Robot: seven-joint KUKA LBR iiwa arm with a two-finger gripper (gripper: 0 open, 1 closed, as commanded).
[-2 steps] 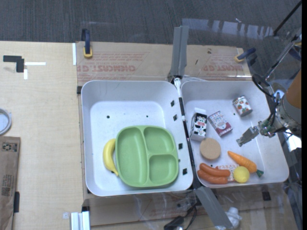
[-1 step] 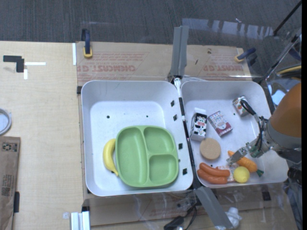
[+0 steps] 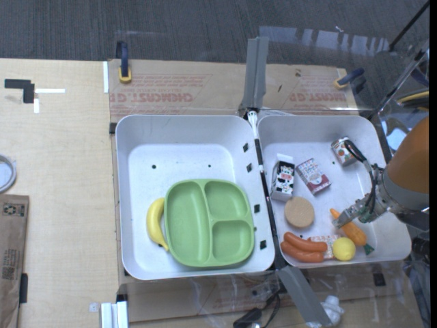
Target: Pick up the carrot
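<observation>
Down at the front edge of the right bin point(image 3: 382, 139) lie two hot dogs point(image 3: 304, 247), red and orange, side by side. Just to their right sits a yellow lemon point(image 3: 344, 249). Between them is a small white card, partly hidden.

Next to the lemon, a bit higher and to the right, is the carrot point(image 3: 349, 229). It is orange and short. Its long side runs on a slant, from upper left down to lower right. The thin end points up and left, and the fat end is near the lemon, with a bit of green past it by the bin wall.

The gripper point(image 3: 355, 212) hangs right over the carrot's upper end. It comes in from the right, under the grey arm with the orange part point(image 3: 415, 161). I cannot tell if it has the carrot.

A round tan cookie point(image 3: 299, 212) lies left of the carrot. Above it are a small black and white milk carton point(image 3: 283, 180) and a red and white packet point(image 3: 313, 176). A little can point(image 3: 343, 151) lies near the back of this bin.

The left bin point(image 3: 136, 142) has a green plate point(image 3: 208, 222) with three parts. A yellow banana point(image 3: 156, 224) curves along the plate's left side, touching it.
</observation>
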